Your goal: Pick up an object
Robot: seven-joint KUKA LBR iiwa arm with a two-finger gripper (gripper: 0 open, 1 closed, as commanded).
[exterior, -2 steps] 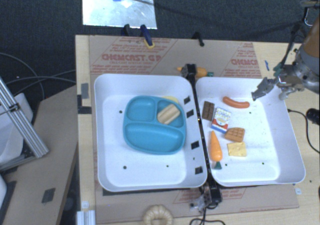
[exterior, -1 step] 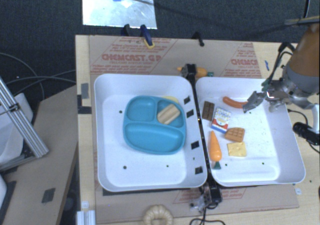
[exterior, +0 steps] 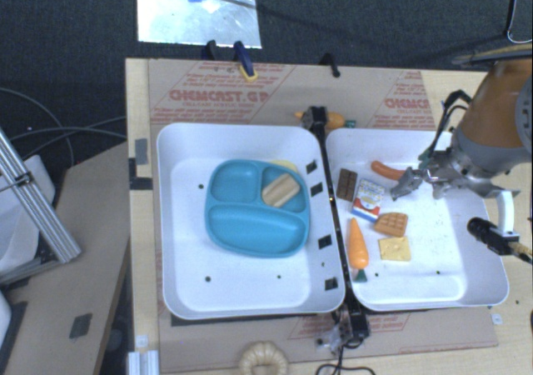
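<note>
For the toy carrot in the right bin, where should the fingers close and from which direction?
Grip the carrot across its thick middle, coming straight down from above. It lies flat, its long axis roughly parallel to the divider wall of the right bin, so the fingers should close across its narrow width. The wall side looks tight; the side toward the yellow cheese slice has more room. The tool is farther back, near the hot dog.

Plate (exterior: 250,227) in left bin (exterior: 187,198), perhaps centred.
</note>
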